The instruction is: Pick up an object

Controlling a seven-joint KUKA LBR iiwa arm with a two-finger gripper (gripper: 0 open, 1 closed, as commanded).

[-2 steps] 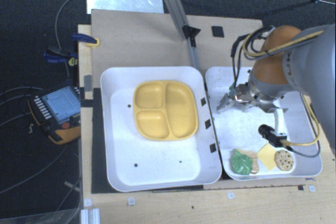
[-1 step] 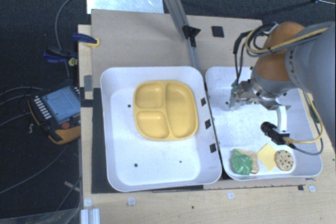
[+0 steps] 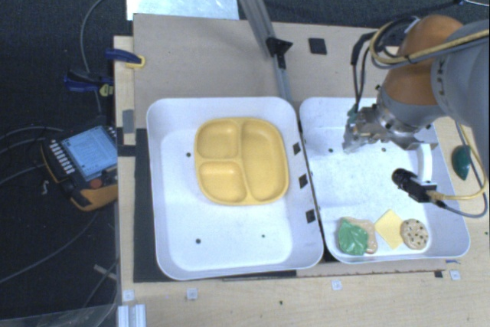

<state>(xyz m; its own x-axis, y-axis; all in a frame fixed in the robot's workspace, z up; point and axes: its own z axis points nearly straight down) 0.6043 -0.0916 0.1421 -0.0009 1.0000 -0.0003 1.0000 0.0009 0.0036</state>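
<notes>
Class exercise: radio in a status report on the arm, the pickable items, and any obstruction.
Tool low over right bin, nothing seen held. Green item, yellow slice, cookie along near edge. Yellow divided plate in left bin, uninvolved.

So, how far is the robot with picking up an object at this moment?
Nothing looks picked yet. The green piece, yellow slice and cookie all lie at the near edge of the right bin. In hand: the gripper sits over the bin's far part, apart from them. Left: reach one, grasp it, lift. The yellow plate lies in the left bin.
</notes>
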